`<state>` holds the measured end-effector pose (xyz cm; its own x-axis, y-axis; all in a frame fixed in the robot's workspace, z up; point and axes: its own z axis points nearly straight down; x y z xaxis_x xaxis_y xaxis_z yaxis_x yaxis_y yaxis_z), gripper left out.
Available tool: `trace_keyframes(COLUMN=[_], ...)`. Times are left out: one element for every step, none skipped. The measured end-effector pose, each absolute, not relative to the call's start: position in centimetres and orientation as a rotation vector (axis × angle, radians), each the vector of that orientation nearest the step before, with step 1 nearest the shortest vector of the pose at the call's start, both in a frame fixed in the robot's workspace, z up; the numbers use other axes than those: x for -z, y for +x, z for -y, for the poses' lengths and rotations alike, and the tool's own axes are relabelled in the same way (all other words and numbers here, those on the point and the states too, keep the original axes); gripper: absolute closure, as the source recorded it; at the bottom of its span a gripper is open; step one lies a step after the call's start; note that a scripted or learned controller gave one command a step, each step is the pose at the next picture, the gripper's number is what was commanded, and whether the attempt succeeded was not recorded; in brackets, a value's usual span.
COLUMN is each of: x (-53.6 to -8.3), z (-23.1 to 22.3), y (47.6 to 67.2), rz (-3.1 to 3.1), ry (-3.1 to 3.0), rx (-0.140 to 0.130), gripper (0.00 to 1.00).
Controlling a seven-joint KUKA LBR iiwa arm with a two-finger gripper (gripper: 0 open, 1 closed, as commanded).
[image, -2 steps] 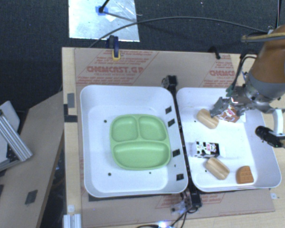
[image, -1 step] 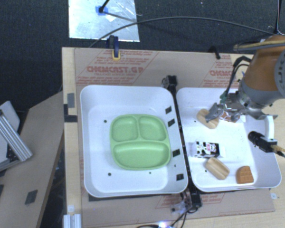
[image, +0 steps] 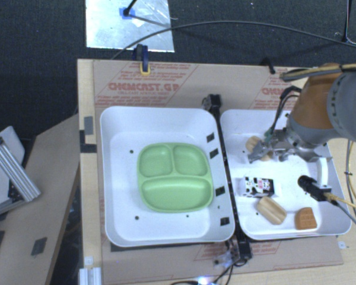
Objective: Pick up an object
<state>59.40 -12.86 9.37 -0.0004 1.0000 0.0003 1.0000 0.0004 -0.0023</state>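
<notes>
Gripper (image: 264,151) low over the right bin (image: 240,126)
Just beside a small tan object (image: 252,142); whether it is open or closed cannot be told.

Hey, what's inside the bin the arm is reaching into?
A black-and-white carton, a tan roll, an orange-brown piece, and a tan item partly covered by the gripper.

glossy plastic green plate (image: 175,177), seemingly smooth white bins (image: 160,123)
</notes>
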Motion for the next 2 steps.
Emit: trace_keyframes(x=[-10.8, -15.2], z=[12.9, 13.3], y=[59.6, 59.6], rz=[2.223, 2.223], ry=[-2.224, -2.227], rx=[0.002, 0.005], gripper=[1.0, 1.0])
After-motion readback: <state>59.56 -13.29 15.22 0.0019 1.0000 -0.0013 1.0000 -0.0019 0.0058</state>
